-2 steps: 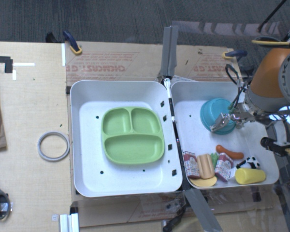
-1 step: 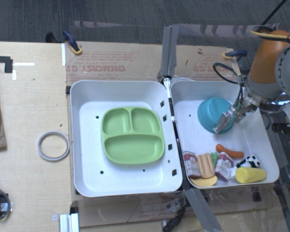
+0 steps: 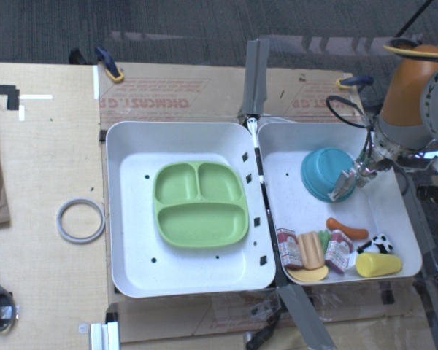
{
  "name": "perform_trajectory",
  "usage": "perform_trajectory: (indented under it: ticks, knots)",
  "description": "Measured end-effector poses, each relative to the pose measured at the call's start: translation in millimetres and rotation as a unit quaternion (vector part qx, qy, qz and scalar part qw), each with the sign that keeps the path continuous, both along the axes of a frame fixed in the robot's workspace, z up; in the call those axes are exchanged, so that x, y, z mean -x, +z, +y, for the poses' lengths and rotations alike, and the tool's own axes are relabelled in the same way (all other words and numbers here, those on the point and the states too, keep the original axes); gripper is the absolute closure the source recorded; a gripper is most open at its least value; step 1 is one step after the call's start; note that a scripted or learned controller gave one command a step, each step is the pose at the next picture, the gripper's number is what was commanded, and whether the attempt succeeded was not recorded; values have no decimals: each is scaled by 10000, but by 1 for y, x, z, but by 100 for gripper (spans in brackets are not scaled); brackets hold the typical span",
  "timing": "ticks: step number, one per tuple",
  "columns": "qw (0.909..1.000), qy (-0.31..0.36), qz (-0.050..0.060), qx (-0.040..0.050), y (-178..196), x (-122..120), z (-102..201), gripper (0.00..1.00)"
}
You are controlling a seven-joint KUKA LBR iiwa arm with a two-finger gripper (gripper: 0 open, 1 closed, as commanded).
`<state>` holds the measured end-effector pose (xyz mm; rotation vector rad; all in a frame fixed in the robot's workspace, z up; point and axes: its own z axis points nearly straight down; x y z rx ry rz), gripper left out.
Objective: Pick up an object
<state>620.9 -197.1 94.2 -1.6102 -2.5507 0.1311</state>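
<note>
Down at the near edge of the right bin (image 3: 394,217), a cluster of small things: a yellow cup (image 3: 378,265) on its side, a black-and-white toy (image 3: 380,244) just behind it, a yellow slice (image 3: 307,273), a tan roll (image 3: 312,249), two red packets (image 3: 287,246) and a carrot (image 3: 347,230) behind them. Over in the left bin (image 3: 124,217), a green divided plate (image 3: 201,204) lies flat in the middle. Further back in the right bin, a blue bowl (image 3: 325,172) sits tipped, and the gripper (image 3: 345,185) is right down at its right rim, touching it. Whether it is clenched on that rim or released, I cannot tell. A grey ring (image 3: 81,219) lies on the bench, left
</note>
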Motion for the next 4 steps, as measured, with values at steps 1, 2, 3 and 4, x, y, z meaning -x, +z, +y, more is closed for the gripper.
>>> perform_trajectory:
  ticks: [1,2,3,4]
  knots:
    - [9969,-452,-636,-34,-3,37,-18,100]
    - [9948,-697,-744,14,71,81,-21,100]
    - [9736,-2159,-732,129,26,38,-25,100]
    - [9739,-2149,-718,102,26,38,-22,0]
